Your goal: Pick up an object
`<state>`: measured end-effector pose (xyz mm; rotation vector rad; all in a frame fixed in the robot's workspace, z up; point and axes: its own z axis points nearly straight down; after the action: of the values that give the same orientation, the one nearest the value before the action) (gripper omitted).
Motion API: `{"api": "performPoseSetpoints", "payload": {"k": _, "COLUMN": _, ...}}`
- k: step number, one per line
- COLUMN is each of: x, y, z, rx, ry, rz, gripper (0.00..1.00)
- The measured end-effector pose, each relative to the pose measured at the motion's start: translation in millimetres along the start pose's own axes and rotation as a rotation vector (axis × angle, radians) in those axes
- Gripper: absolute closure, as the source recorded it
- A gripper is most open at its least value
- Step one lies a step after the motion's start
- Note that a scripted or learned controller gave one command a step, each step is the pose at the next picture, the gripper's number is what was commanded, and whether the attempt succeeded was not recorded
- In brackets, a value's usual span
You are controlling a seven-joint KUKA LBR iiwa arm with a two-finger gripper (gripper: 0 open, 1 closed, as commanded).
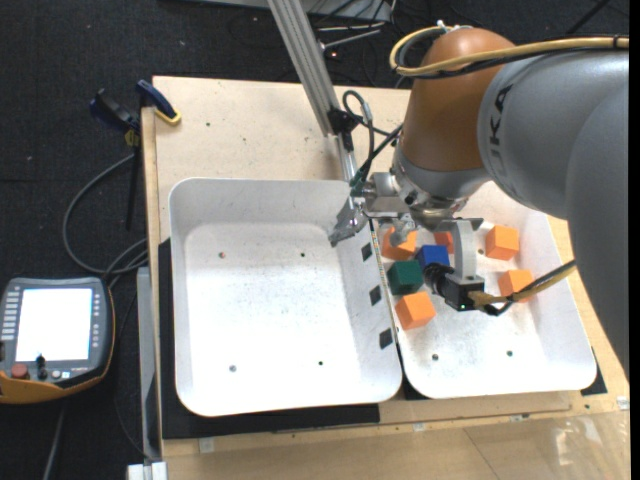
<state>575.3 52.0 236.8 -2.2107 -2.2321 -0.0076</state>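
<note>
Approach over a crowded cluster of blocks

The gripper (425, 230) is seen low over the near-left part of the right bin (560, 373), largely hidden under the arm (540, 118); whether it is open or closed cannot be told, and nothing can be seen held in it. The step in hand is judged to be the descent onto a target.

A blue block (433, 257) lies just beside the gripper, with a green block (405, 276) touching or nearly touching it on the left and an orange block (415, 309) just in front of that. Two more orange cubes (503, 241) are set apart to the right, and a further orange piece is partly covered beneath the wrist. The left bin (260, 308) is not involved.

For the step to be done well, one block should be singled out and the jaws centred over it, lined up with two flat opposite faces. Because the blue and green pieces are packed close, a jaw may come down on a neighbour or wedge between them. The orange block at the front, with clearer sides, is judged the easier choice. The bin wall on the left should be kept clear of.

The blocks look like small, rigid, matt cubes, probably foam or wood. They are expected to be light and easily gripped, but easily nudged aside as well.
</note>
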Motion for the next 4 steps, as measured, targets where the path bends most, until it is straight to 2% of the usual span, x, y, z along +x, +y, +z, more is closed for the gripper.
{"api": "performPoseSetpoints", "payload": {"k": 1, "x": 7.1, "y": -7.8, "z": -37.1, "rx": -0.001, "ry": -0.002, "rz": 0.005, "gripper": 0.00}}
{"api": "performPoseSetpoints", "payload": {"k": 2, "x": -36.0, "y": -58.4, "z": -66.5, "rx": 0.002, "ry": -0.004, "rz": 0.014, "gripper": 0.00}}
{"api": "performPoseSetpoints", "payload": {"k": 3, "x": 10.7, "y": -85.4, "z": -88.1, "rx": 0.001, "ry": -0.002, "rz": 0.002, "gripper": 0.00}}
{"api": "performPoseSetpoints", "payload": {"k": 4, "x": 7.9, "y": -84.9, "z": -86.6, "rx": 0.003, "ry": -0.004, "rz": 0.007, "gripper": 0.00}}
